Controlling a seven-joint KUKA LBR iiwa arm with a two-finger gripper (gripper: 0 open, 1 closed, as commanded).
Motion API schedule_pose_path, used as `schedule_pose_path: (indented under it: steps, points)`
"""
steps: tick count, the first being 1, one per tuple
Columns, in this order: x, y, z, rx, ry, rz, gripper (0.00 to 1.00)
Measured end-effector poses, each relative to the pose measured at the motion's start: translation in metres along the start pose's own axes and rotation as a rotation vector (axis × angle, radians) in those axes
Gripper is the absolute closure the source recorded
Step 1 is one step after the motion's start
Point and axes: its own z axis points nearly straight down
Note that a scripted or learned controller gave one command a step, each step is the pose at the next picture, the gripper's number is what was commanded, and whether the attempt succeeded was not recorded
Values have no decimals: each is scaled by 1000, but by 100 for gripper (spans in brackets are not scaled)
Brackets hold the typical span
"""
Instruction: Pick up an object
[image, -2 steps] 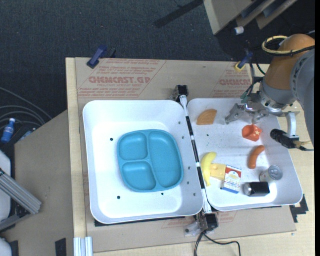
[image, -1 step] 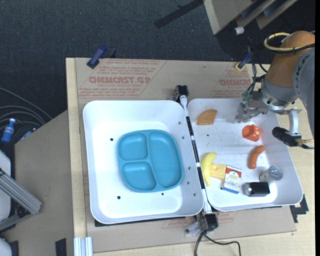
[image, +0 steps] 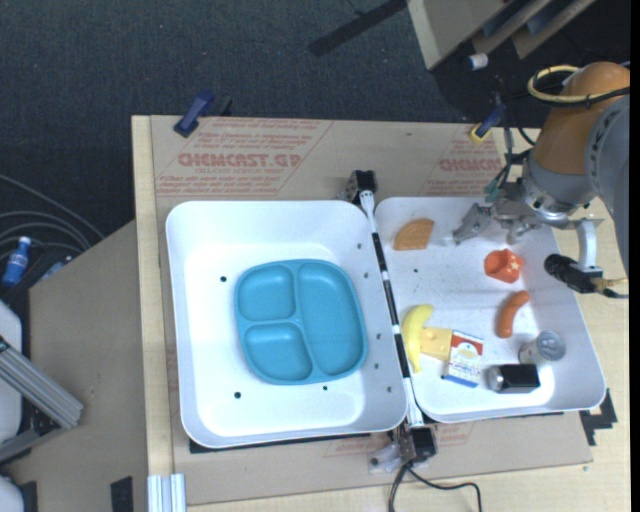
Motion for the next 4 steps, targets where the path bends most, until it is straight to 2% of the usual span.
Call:
schedule_pose_path:
  steps: [1, 2, 3, 4]
  points:
    - [-15, -1, 11, 4, 3, 1, 0]
    - [-15, 0, 0, 0, 1, 0, 100]
    - [-15, 0, 0, 1, 1, 0, 0]
    - [-24, 1, 9, 8, 15, -3, 0]
